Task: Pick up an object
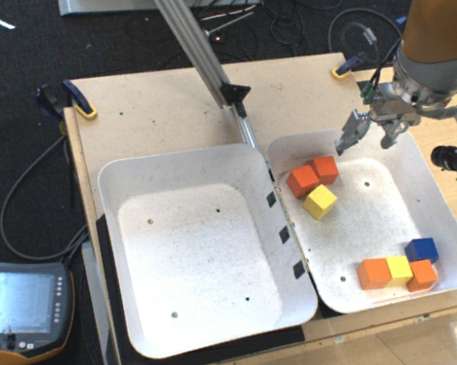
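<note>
Hovering over the right bin's upper edge, the hand had its fingers spread apart, gripping nothing. Nearest below lay two orange blocks touching a yellow block.

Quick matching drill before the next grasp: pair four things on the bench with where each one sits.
Things:
1. blue cube
2. lone yellow cube
3. gripper
4. teach pendant

Places:
A. above the right bin's far edge
B. off the bench, far left
C. near right corner of the right bin
D. right bin, beside two orange cubes

Pairs: 1-C, 2-D, 3-A, 4-B
</note>
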`<state>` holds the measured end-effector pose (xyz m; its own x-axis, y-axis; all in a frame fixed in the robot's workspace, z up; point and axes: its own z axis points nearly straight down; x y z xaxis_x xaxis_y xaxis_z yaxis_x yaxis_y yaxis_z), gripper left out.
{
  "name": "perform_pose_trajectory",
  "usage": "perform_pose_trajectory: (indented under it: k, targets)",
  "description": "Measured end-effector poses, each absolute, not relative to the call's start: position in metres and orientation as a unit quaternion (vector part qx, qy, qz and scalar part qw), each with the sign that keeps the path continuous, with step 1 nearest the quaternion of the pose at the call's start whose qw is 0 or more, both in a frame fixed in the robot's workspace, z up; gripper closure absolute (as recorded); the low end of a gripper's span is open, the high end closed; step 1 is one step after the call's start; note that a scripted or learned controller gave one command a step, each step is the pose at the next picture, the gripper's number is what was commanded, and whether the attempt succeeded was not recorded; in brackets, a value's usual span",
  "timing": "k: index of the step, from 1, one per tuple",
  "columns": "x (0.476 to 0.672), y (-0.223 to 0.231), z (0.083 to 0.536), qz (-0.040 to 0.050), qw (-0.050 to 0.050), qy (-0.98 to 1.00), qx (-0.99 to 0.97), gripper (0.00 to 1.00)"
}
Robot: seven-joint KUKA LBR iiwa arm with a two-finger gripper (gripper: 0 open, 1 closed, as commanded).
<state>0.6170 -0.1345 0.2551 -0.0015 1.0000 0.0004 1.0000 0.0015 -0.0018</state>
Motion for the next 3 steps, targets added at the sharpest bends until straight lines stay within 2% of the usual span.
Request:
perform_pose_trajectory:
  k: [1, 2, 3]
  targets:
    - [0.658, -0.089, 0.191, 0.0010, 0.002, -0.709, -0.705, 0.00]
    - [0.651, -0.115, 0.147, 0.0021, 0.002, -0.706, -0.708, 0.00]
    - [0.653, -0.113, 0.150, 0.0004, 0.000, -0.707, -0.707, 0.00]
